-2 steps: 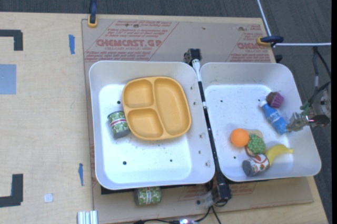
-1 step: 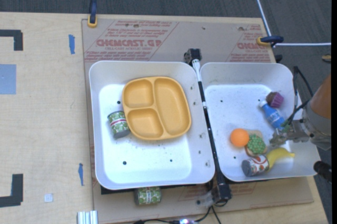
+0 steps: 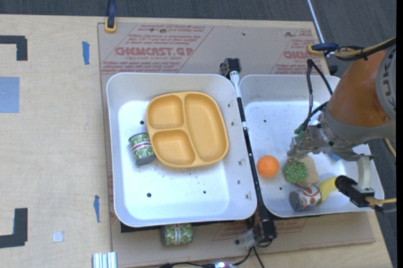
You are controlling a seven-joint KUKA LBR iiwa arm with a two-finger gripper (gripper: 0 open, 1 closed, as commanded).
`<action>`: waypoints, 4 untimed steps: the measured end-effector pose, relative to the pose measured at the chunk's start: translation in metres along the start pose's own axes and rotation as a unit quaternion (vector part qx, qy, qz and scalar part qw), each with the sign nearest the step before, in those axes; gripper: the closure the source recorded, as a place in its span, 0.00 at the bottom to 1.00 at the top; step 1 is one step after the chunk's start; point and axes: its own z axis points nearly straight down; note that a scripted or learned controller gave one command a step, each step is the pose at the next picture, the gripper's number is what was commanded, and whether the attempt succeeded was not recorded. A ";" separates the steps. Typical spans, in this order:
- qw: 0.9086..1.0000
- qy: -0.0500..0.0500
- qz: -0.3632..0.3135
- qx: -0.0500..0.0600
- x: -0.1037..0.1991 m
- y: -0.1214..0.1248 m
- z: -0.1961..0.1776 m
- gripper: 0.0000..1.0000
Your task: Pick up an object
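Robot arm (image 3: 362,97) reaching into right bin (image 3: 277,97), gripper (image 3: 301,148) low over green broccoli-like object (image 3: 294,172), finger state impossible to tell, orange ball (image 3: 268,166) just beside, yellow divided plate (image 3: 187,129) in left bin (image 3: 123,134)

A single fixed camera looked down at a slant from above the bench (image 3: 50,134), far enough back to take in both white bins: the left bin (image 3: 119,134) and the right bin (image 3: 277,87); the arm (image 3: 359,97) entered from the right
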 end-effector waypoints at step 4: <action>1.000 0.000 0.000 -0.001 0.012 0.092 0.035 0.00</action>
